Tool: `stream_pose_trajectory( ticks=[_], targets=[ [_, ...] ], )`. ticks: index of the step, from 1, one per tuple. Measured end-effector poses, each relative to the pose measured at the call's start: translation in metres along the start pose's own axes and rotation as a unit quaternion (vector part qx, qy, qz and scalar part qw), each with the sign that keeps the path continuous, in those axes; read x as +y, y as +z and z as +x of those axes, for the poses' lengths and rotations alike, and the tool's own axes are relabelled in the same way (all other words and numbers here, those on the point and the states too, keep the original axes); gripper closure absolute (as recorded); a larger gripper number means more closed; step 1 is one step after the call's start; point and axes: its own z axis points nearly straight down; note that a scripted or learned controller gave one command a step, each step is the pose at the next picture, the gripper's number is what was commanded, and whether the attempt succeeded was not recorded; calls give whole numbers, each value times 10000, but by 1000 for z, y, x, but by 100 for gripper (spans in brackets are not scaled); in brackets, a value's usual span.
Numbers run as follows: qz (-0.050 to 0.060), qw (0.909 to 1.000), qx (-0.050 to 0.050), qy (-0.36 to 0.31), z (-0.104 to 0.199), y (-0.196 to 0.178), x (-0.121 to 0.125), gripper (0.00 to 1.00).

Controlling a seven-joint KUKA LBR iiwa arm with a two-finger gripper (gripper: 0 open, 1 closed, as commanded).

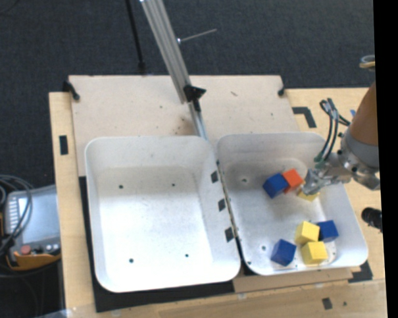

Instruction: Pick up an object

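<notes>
The right bin (254, 205) holds several small blocks. A blue block (274, 185) and an orange block (293, 178) touch each other near its middle. Toward the front lie a blue block (283, 251), two yellow blocks (307, 232) (314, 251) and another blue block (327, 230). My gripper (311, 186) reaches in from the right and hangs low just right of the orange block, over a small yellow block (308, 195) that peeks out beneath it.
The left bin (152, 210) sits beside the right one, their rims meeting in the middle. A slanted aluminium post (171, 57) rises behind the bins. Cables (330, 126) trail off the arm near the right bin's far corner.
</notes>
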Motion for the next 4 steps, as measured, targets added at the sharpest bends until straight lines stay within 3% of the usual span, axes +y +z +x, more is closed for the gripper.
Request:
stream_pose_trajectory(
  ticks=[1,4],
  targets=[
    [19,10000,8,-15,-1,-5,1,100],
    [32,10000,19,-17,156,-8,-6,100]
  ],
)
